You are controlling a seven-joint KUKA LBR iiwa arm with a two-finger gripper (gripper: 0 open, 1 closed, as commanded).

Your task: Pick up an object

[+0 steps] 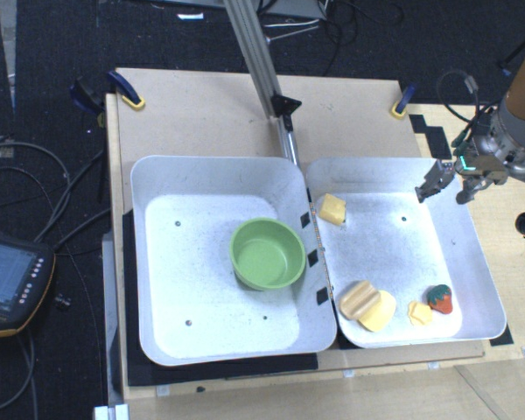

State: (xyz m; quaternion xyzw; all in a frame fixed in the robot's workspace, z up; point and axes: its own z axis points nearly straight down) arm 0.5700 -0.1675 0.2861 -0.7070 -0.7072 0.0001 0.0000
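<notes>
My gripper [448, 188] hangs over the far right edge of the right bin [394, 243], its two dark fingers spread apart with nothing between them. Below it in that bin lie a small yellow block [332, 209] near the far left corner, a pale yellow bread-like piece [366, 304] at the front, a little yellow chunk [419, 313] and a red strawberry-like toy [440, 299] at the front right. A green bowl [267, 253] stands upright in the left bin [184, 252].
A grey metal pole [255, 51] slants from the top of the view down to the seam between the bins. Blue and yellow clamps [122, 88] grip the bench's far corners. A handheld pendant [9, 283] lies off the bench at left.
</notes>
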